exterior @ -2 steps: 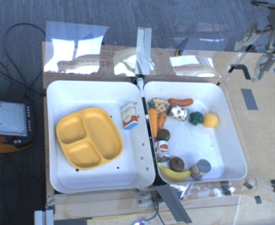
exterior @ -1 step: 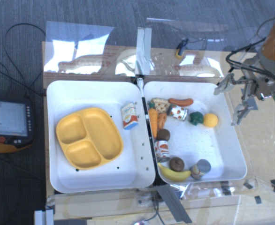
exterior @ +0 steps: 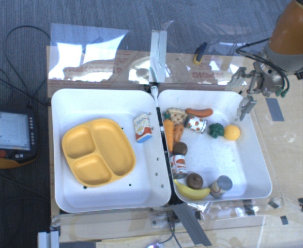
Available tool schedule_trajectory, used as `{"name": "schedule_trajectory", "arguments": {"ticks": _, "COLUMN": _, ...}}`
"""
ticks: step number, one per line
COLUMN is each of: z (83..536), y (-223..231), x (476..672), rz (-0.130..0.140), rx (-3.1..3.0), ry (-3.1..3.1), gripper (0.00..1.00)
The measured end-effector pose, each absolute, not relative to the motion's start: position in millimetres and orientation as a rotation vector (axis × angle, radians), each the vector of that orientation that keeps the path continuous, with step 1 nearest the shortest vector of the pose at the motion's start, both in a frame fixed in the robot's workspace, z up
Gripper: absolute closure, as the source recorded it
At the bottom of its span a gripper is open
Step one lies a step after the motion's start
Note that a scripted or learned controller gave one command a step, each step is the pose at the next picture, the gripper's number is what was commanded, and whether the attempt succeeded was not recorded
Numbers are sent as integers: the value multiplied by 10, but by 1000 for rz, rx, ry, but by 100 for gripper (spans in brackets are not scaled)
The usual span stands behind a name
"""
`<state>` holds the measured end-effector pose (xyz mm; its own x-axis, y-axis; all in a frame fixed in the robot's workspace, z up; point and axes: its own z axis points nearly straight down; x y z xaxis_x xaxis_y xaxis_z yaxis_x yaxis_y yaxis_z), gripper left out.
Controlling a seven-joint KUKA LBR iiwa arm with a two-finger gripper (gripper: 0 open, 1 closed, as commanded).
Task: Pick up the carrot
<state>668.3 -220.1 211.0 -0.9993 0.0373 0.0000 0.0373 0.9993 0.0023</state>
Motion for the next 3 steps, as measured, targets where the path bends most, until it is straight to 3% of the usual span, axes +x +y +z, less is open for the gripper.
{"name": "schedule_trajectory", "arguments": {"ticks": 1, "z": 1021, "y": -2231, "x": 6363, "rz": 5, "rx": 240, "ry": -3138, "gripper": 0}}
{"name": "schedule_trajectory", "arguments": {"ticks": 2, "z": 1188, "y": -2238, "x": 5776, "rz": 4, "rx": 378, "ry": -3122, "gripper": 0}}
{"name": "schedule_trajectory", "arguments": {"ticks": 3, "z": 900, "y": -2227, "x": 5705, "rz": 8, "rx": 584, "ry": -3095, "gripper": 0}}
